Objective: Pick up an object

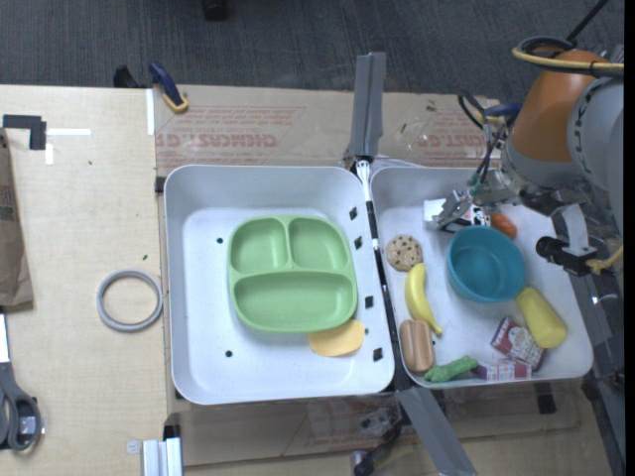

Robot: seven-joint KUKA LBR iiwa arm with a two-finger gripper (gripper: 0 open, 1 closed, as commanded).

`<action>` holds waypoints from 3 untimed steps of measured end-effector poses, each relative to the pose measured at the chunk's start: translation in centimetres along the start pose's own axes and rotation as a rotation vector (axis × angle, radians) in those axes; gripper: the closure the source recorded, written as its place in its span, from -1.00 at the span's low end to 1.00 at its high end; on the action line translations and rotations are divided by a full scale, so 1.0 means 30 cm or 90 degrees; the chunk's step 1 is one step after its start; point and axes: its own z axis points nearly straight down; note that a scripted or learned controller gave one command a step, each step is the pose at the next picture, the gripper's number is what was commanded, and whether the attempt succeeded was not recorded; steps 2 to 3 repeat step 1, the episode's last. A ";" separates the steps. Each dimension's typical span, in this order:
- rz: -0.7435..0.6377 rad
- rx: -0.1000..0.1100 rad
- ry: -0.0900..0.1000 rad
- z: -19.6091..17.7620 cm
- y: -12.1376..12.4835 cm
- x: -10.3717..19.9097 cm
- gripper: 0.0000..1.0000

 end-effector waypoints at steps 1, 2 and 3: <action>0.008 0.000 -0.002 -0.002 -0.019 0.048 -1.00; 0.008 0.000 -0.002 -0.002 -0.019 0.048 -1.00; 0.008 0.000 -0.002 -0.002 -0.019 0.048 -1.00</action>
